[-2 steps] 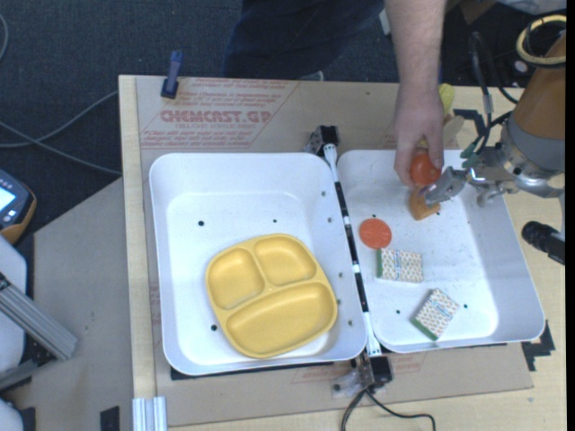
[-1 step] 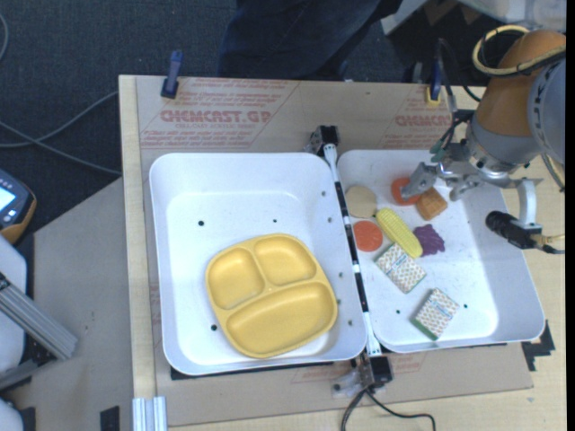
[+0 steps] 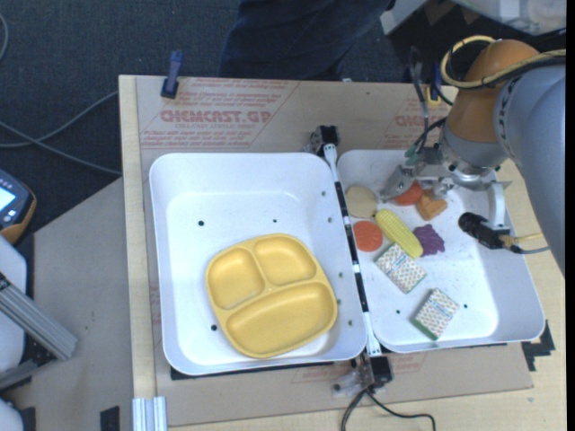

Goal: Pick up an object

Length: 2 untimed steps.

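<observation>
My gripper is down in the far part of the right bin, right over a red-orange piece and an orange-brown piece. I see nothing lifted in it. Nearby in the same bin lie a yellow corn cob, a red disc, a pale beige round item and a purple grape bunch. Two patterned packets lie closer to the front, one in the middle and one with a green edge near the front rim.
The left bin holds a yellow divided plate toward its front. A black divider bar runs between the bins. The grey arm with its orange band comes in from the upper right.
</observation>
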Motion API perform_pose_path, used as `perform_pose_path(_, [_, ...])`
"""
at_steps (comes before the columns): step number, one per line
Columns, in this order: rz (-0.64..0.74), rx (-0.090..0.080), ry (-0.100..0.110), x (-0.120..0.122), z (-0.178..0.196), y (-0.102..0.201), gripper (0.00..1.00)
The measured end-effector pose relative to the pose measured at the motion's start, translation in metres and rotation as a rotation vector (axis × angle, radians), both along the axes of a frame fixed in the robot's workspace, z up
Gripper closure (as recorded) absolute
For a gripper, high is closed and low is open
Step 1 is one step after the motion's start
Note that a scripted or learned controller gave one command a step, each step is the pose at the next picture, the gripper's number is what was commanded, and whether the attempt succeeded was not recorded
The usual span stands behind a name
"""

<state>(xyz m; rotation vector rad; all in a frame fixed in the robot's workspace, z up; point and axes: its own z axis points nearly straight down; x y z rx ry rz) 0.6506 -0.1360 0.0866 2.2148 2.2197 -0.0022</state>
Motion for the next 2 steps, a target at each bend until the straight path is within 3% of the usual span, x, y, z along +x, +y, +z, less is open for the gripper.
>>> perform_pose_path(1, [0.000,-0.004,-0.008,0.019,0.005,0.026,0.00])
perform_pose_path(2, [-0.001,0.000,-0.013,0.020,0.015,0.027,1.00])
